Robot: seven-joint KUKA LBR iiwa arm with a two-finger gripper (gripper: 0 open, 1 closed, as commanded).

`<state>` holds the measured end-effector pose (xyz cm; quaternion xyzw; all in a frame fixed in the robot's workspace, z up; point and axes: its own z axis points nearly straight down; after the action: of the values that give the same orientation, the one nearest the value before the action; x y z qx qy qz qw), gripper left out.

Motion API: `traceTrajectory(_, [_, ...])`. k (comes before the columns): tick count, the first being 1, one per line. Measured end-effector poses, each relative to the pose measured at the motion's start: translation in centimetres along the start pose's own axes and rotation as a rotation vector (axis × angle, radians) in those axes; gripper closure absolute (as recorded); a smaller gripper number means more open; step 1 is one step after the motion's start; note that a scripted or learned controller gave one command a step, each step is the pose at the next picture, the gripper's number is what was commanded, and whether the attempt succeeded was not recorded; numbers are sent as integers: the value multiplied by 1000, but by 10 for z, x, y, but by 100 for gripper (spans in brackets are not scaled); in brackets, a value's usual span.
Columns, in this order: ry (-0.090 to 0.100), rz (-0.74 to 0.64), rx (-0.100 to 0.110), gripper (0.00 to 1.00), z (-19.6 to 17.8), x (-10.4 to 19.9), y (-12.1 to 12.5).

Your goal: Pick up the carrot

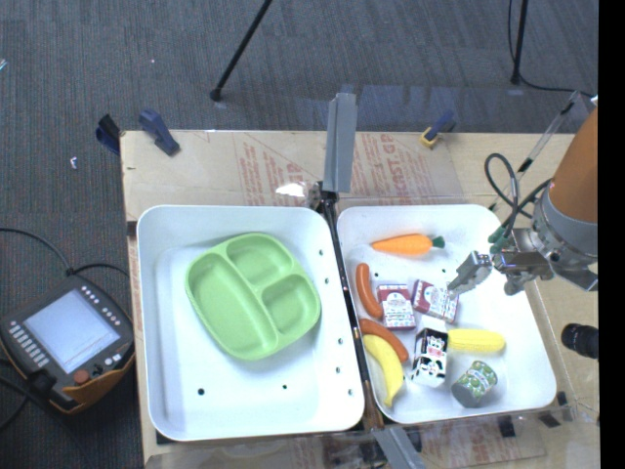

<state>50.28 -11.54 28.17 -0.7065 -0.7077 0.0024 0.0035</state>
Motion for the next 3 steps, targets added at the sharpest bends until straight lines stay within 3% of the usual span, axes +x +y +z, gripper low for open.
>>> traceTrajectory(1, [-1, 88, -9, 0, 39, 8, 21])
traceTrajectory(2, [0, 295, -11, 0, 150, 14, 4])
traceTrajectory(3, [0, 371, 9, 0, 181, 4, 43])
